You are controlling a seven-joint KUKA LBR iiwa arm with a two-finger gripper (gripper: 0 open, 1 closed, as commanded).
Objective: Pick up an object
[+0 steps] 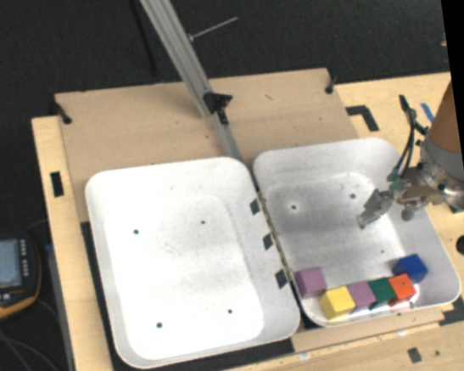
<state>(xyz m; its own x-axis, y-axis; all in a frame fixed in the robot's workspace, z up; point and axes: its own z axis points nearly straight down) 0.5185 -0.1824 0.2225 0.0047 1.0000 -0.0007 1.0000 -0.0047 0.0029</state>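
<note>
1. The pincer (386, 203) hangs over the right bin (315, 169), its two fingers parted and nothing between them.
2. The blocks huddle along that bin's near wall: a purple block (310, 280), a yellow block (337, 302), and a blue block (410, 266) nearest the pincer.
3. Best bet: pick the purple block standing slightly apart, centre above it, then descend straight.
4. No readable writing or labels.
</note>
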